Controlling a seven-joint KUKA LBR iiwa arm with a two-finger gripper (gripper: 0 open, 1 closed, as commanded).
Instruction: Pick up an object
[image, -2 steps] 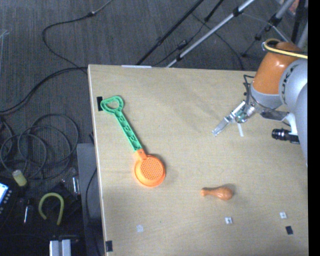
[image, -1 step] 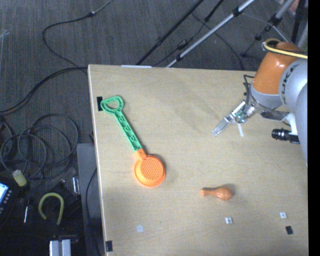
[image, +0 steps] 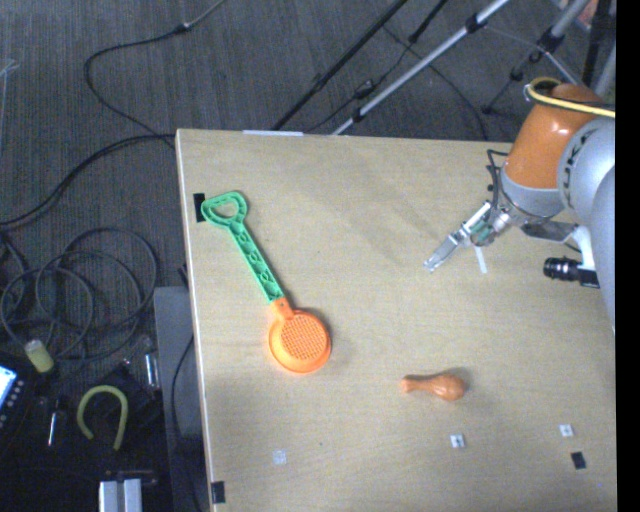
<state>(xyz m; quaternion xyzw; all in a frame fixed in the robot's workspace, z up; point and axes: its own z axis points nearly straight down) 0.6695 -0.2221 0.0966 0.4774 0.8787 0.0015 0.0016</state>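
I am hanging my pincer (image: 458, 246) above the right half of the surface (image: 400, 190), angled down and to the left, and it is carrying nothing. I cannot tell from this slant whether it is parted or closed. So the pick is not yet done: both candidates are lying untouched. The small orange drumstick-shaped toy (image: 436, 385) is resting below my pincer, toward the near edge, apart from it. The strainer spoon (image: 268, 290), green handle and orange round head, is lying well to the left, its handle loop close to the left edge. I am judging the toy the closer target. Bare surface is lying all round it, so a straight descent looks unobstructed; the spoon's loop end leaves less margin at the edge.
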